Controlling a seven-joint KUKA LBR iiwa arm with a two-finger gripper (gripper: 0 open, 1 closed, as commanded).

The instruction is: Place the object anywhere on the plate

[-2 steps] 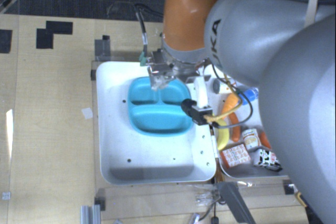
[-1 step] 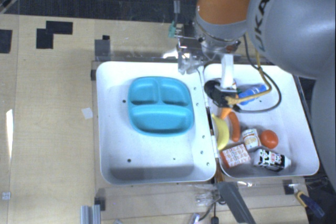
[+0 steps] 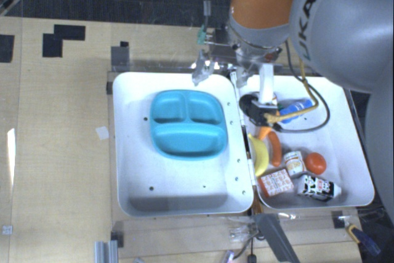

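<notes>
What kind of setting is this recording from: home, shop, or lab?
Most likely a robotics lab bench: a grey arm reaches over two white bins, one holding a blue divided plate, the other toy-like food such as a banana, with black markers on the bench.

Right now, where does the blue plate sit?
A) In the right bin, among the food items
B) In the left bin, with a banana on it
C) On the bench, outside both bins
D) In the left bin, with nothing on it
D: the blue plate lies alone in the left bin, its compartments bare, while the banana lies in the right bin.
</notes>
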